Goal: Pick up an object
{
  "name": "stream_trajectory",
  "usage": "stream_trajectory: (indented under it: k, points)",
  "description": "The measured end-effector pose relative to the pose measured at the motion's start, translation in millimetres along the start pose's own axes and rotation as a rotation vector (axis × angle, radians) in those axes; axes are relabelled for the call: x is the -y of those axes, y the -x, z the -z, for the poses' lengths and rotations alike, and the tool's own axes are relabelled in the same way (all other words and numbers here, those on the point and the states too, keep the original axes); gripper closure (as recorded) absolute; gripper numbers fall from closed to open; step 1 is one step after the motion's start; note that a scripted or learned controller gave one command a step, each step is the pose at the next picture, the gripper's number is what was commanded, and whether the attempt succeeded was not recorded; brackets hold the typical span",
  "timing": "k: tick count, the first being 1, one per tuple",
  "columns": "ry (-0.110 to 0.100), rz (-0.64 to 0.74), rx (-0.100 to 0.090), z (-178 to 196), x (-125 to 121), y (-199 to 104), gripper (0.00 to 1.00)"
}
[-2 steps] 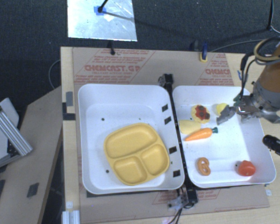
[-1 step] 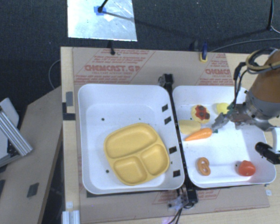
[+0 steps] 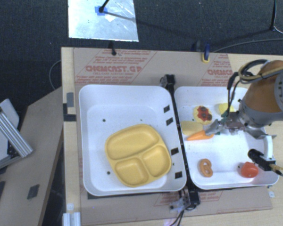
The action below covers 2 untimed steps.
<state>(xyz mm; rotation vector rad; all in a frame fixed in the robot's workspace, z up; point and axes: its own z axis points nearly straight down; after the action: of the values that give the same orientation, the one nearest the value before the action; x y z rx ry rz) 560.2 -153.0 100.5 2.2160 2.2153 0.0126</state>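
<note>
End effector [image 3: 218, 126] low beside carrot [image 3: 198, 135], apparently positioned for a grasp; finger state: cannot tell.

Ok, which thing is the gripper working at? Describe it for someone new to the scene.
Look in the right-hand white bin, near its left wall. There lies an orange carrot, pointing left, with the gripper at its right end. It is long and tapered, unlike the round pretzel and red tomato below.
</note>
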Motion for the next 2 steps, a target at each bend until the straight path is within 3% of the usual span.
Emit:
stream_trajectory:
  k: [1, 2]
  points:
    - [0.009, 0.003, 0.003, 14, -3, 0, 1.0]
    - [-0.006, 0.005, 0.001, 58, -5, 0, 1.0]
